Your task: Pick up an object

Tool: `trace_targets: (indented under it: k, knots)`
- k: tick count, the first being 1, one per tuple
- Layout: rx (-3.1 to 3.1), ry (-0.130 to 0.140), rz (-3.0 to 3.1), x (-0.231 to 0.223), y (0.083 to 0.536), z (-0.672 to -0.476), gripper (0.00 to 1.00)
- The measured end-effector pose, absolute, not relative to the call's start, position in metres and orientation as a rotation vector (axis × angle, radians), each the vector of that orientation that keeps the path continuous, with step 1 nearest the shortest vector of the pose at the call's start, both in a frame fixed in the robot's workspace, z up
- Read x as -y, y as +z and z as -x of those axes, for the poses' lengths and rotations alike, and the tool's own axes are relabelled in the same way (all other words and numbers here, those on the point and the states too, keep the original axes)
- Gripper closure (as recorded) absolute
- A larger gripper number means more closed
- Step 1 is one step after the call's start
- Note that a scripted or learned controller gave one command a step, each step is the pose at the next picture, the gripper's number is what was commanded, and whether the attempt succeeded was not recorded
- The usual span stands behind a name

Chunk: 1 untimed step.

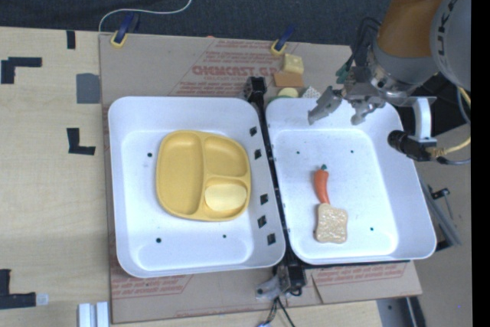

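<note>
Orange, the toy carrot [321,185] lies below the gripper [341,110] in the view, well apart from it, long axis running nearly straight away from the gripper, whose fingers are spread wide and hold nothing.

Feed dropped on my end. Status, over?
Gripper open, holding nothing, above right bin's far edge. Carrot and bread slice lie untouched. Nothing in the way.
</note>
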<state>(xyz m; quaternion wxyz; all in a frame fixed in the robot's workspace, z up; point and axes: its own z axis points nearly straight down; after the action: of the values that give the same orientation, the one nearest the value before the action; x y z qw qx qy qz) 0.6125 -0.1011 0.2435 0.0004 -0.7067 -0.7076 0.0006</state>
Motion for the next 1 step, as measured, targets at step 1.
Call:
trace_targets:
  k: [1]
  knots:
    - [2.215,0.004,2.225,0.1306,0.0781,-0.5509,0.0]
